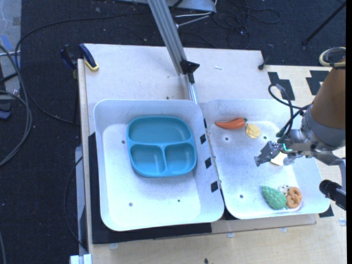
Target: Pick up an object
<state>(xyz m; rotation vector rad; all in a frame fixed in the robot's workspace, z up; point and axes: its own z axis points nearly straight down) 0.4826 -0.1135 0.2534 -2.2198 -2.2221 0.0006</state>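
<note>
Gripper (268, 154), dark and two-fingered, sits at the right of the frame over the right-hand shallow white bin (236, 202), on the end of the grey arm with its orange band (335, 100). Its fingers point toward frame left and look slightly parted, with nothing visible between them; a small pale yellowish piece (278, 159) lies just under or beside the tips, and I cannot tell whether they touch it. By my reading, the pick is not yet done: no object is lifted, and closing and raising are left.

Going down in size, the left-hand white bin (110, 202) holds a blue plastic divided tray (162, 146) with three compartments, well apart from the gripper. The right-hand bin carries the candidates: an orange-red toy chili pepper (231, 124) near its upper edge, a green leafy toy (273, 197) at the lower right of the frame, a brown pretzel-shaped toy (293, 196) touching or just beside the green one, and a small pale yellow lump (253, 130) just beside the pepper's tip.

For room, the middle of the right-hand bin's floor is bare, so the gripper has open space toward frame left. The green and pretzel toys crowd the lower rim, and the pepper lies near the upper wall, where a descent looks tighter.
</note>
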